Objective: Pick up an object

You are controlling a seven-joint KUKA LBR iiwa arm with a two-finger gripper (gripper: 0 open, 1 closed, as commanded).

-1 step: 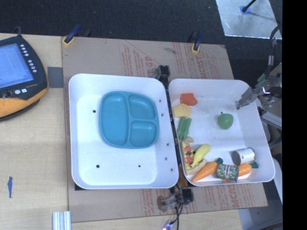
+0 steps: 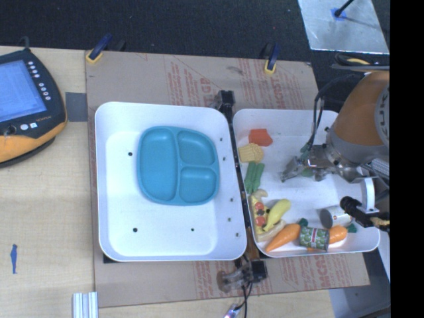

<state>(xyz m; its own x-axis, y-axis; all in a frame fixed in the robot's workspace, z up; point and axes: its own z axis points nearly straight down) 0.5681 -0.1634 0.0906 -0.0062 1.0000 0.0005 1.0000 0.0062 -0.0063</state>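
A grey KUKA arm reaches in from the right over the right-hand bin (image 2: 371, 244), its gripper (image 2: 291, 171) low above bare floor at mid-bin with fingers spread apart and nothing between them. Toy food lies along that bin's left and near edges: a corn cob (image 2: 250, 153), green pod (image 2: 254, 176), banana (image 2: 277, 211) and carrot (image 2: 283, 237). These look light, stiff and smooth plastic; the carrot, lying fairly clear, would likely take a pinch across its thick middle.
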